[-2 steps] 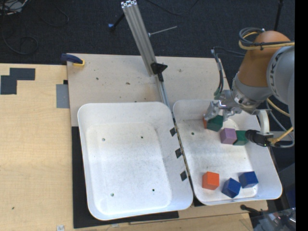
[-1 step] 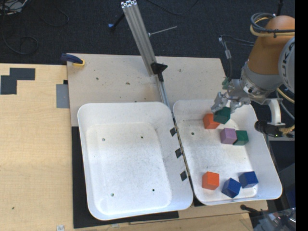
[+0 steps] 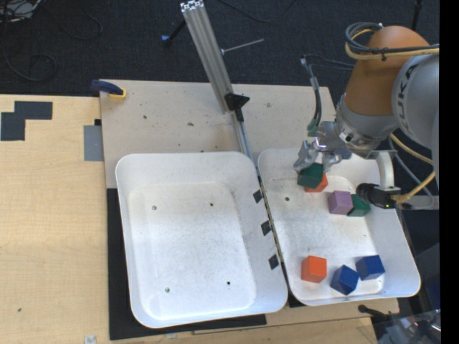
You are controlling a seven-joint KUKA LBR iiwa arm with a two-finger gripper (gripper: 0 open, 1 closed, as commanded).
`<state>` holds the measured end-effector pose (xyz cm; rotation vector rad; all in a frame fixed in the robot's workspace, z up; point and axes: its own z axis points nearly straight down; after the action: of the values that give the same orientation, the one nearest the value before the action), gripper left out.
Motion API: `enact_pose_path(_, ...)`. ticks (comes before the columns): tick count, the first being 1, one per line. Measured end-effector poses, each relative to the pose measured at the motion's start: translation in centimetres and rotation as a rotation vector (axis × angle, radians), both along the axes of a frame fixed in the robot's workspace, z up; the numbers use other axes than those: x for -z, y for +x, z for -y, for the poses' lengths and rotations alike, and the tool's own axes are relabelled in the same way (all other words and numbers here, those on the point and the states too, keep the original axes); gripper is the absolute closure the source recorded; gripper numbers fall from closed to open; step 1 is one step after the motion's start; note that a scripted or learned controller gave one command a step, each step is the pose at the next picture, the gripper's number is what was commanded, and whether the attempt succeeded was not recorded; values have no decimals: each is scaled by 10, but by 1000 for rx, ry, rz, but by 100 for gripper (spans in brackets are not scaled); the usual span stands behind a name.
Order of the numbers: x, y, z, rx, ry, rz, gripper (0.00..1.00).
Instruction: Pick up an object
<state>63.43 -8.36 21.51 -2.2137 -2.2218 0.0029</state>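
My gripper hangs over the far left part of the right bin. Directly beneath it, touching or nearly touching its tips, is a dark green block with a red block showing at its lower right edge. I cannot see whether the green block is gripped. Further right lie a purple cube and a second green block. At the near end of the bin sit an orange cube and two blue cubes.
The left bin lies beside the right one, across a divider with black clips. A slanted aluminium post rises behind the bins. Cables and a black fitting sit at the right bin's far right edge.
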Motion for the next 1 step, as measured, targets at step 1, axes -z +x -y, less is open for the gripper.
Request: enact_pose_path(1,-1,2,-42,0,0,0,100)
